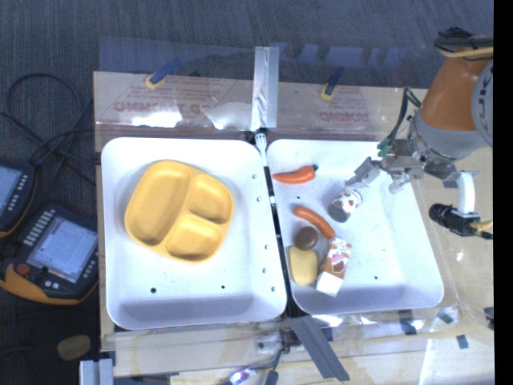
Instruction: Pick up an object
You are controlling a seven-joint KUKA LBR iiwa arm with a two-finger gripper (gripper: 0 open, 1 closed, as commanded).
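One small carton bears red print, illegible.

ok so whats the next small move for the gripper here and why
Probably a short move down and toward the small can. The gripper sits over the right bin just up and right of that can, with nothing between its fingers. The can is its nearest object and lies apart from the sausage and the chili, so it looks like the easiest pick.
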